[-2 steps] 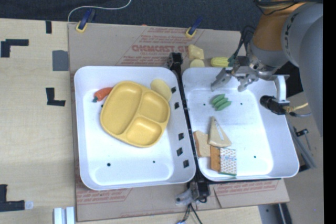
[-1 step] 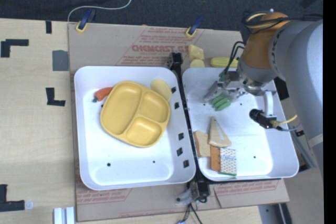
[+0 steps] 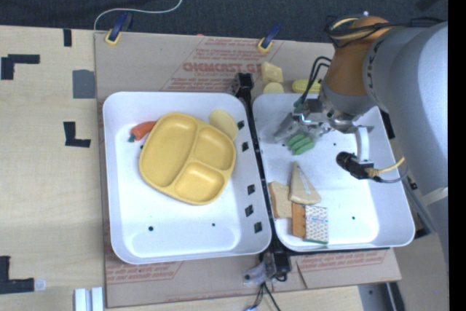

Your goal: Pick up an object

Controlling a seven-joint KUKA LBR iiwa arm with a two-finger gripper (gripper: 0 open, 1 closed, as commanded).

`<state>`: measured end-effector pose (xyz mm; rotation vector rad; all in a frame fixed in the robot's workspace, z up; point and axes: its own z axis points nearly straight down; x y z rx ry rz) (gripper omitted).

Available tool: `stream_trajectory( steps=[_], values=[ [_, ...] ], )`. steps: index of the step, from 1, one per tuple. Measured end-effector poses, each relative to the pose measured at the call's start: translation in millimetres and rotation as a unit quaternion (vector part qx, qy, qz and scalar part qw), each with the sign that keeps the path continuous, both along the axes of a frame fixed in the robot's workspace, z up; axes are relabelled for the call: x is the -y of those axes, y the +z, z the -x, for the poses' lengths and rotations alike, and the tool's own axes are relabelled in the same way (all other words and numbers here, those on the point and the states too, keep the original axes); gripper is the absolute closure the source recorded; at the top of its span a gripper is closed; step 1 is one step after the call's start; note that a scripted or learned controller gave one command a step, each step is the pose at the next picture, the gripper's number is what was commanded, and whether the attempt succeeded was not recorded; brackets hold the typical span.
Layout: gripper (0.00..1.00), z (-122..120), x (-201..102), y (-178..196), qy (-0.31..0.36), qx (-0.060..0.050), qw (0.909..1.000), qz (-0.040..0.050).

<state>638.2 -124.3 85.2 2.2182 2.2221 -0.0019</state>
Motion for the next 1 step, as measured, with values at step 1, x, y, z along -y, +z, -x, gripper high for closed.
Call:
stream_trajectory(
  steps=[1],
  values=[
    [0.00,1.6,-2.2,-0.1,0.000,0.000,1.0000,-0.0006]
  ],
)
